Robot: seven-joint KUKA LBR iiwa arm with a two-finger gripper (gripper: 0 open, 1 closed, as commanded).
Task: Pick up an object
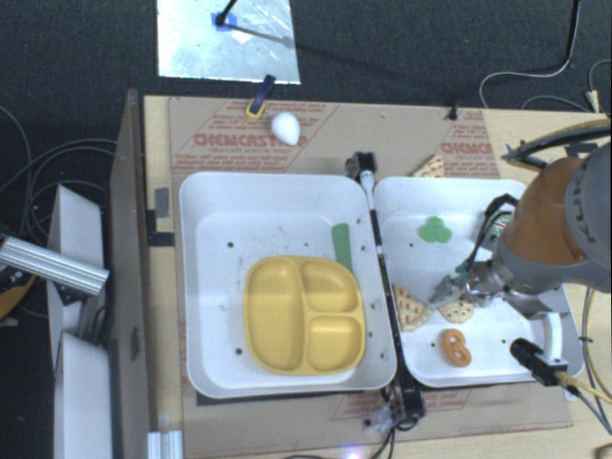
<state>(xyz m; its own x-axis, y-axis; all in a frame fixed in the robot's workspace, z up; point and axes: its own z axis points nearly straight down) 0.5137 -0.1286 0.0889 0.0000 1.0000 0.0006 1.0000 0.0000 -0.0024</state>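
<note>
Two white bins side by side on cardboard-covered bench. Left bin (220, 208) holds a yellow divided tray (304, 315), lying flat toward the bin's near side, and a green flat strip (341, 247) just beyond the tray's far right corner, close to the divider between the bins

Right bin (421, 366) holds a green blob-shaped piece (435, 229) in the far half, a waffle-patterned wedge (409, 307) against the left wall, a small waffle-patterned cookie (457, 310) right beside it, and an orange pretzel-like ring (456, 347) nearer the front edge

Arm comes in from the right, orange band over the right bin. Gripper (451, 293) low in right bin, tip sitting between the wedge and the cookie, touching or nearly touching the cookie. Fingers too small and blurred, cannot tell how far open or whether anything is gripped

Outside bins: white egg-shaped object (285, 127) on cardboard beyond the left bin, small yellow-and-blue item (259, 100) just beside it, another waffle-patterned piece (430, 167) beyond the right bin's far edge. Shiny foil sheet (228, 25) on dark floor above the bench
</note>
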